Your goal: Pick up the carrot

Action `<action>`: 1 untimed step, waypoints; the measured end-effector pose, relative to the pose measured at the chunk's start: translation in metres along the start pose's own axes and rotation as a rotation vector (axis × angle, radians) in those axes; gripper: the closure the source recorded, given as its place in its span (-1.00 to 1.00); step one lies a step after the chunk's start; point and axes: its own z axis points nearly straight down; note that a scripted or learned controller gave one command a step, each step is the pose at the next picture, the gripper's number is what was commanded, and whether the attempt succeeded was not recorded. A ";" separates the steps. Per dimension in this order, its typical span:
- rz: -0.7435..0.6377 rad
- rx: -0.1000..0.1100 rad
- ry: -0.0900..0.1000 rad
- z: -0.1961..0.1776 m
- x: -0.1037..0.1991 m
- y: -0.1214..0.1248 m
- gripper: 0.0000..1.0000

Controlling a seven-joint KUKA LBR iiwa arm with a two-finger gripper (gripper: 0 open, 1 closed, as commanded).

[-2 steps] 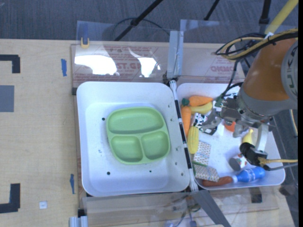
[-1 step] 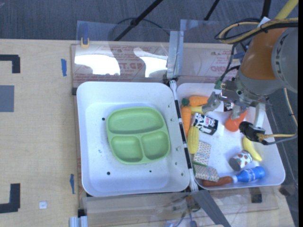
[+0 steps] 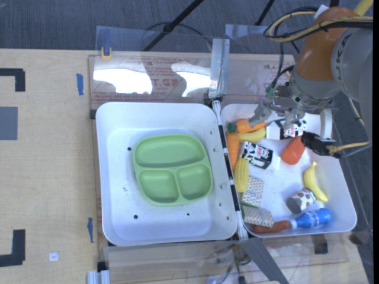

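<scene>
Carrot (image 3: 233, 147): laid lengthwise along the left wall of the right bin (image 3: 346, 209), near its far left corner, beside a corn cob (image 3: 241, 175) and a black-and-white packet (image 3: 257, 154); not lifted. Gripper (image 3: 273, 115): held above the far edge of the same bin, just beside the carrot's far end, fingers seen spread with nothing between them. Task judged at the approach stage, with descent, grasp and lift left to be done; green tray (image 3: 173, 169) noted in the left bin (image 3: 112, 158).
</scene>
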 end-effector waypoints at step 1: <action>-0.212 -0.003 0.000 -0.012 -0.011 0.026 -1.00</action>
